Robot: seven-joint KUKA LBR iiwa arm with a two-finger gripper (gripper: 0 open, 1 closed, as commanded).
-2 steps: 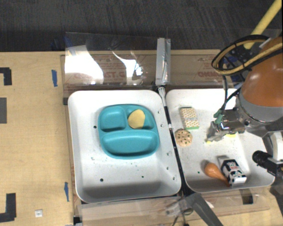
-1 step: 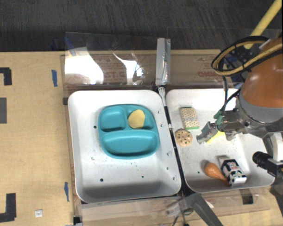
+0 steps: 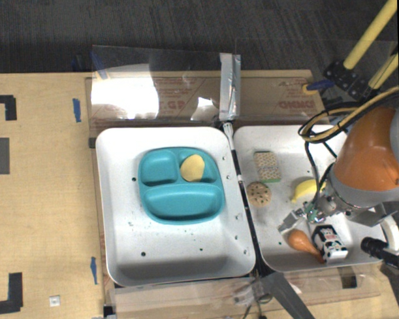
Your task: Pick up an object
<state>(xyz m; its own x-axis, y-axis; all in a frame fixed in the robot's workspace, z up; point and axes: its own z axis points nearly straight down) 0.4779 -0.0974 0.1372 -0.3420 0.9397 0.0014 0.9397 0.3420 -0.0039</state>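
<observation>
Gripper (image 3: 310, 215) over right bin (image 3: 281, 257), jaw state beyond my telling. Nearest item: orange carrot-shaped toy (image 3: 302, 241), just below-left, long axis slanting down-right. Lemon (image 3: 304, 188) just above.

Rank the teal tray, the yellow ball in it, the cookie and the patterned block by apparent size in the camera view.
1. Teal tray
2. Yellow ball
The cookie and patterned block look about alike, both close to the ball, so I won't rank them.
</observation>
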